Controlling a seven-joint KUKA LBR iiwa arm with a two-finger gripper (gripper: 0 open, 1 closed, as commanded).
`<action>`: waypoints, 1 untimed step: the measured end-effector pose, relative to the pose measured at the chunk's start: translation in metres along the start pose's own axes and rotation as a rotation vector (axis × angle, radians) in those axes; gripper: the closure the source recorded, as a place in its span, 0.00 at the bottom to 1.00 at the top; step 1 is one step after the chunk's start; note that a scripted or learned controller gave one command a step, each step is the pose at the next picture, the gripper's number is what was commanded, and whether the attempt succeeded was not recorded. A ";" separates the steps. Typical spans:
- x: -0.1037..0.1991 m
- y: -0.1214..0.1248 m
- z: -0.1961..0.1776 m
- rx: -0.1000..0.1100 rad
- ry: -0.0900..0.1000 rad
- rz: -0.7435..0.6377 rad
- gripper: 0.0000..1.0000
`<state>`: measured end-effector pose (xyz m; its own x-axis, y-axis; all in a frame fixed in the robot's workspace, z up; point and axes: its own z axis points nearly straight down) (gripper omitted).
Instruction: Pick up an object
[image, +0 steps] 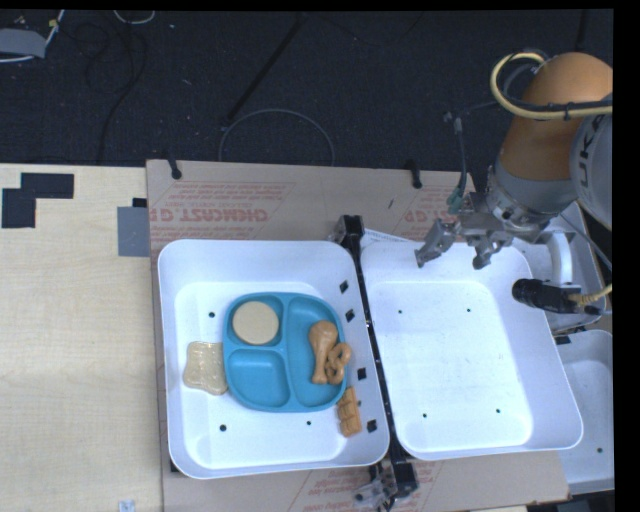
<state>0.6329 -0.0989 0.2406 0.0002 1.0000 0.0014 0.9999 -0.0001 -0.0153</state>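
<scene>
I am holding my hand (458, 247) over the far rim of the right bin (470, 440), its two fingers spread wide with nothing between them, and I judge this to be a waiting or travelling pose, not a grasp, since no object is lying beneath it. Everything worth picking is sitting in the left bin (190, 262), on the other side of the black divider (362, 330) that is joining the two bins. There a blue tray (262, 385) is lying flat, taking up the middle of that bin, and it is acting as a holder: a round tan disc (255, 322) is resting in its far compartment and a knobbly brown pastry-like piece (327, 352) is lying in the compartment nearest the divider. A pale flat piece (205, 367) is resting on the bin floor, touching the tray's edge on the side away from the divider, and a small brown lump (349, 412) is sitting just beside the tray's near corner, close to the divider. I am guessing the loose lump is the easier target, because the tray's walls are not crowding it, though the bin wall is standing close and may be limiting how I can come down. The bench (70, 340) beyond the left bin is lying bare wood. The pick is not yet begun.
</scene>
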 end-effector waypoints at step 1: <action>0.000 0.002 -0.008 -0.014 -0.001 -0.002 0.00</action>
<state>0.6350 -0.0989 0.2490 -0.0018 1.0000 0.0000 1.0000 0.0018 -0.0013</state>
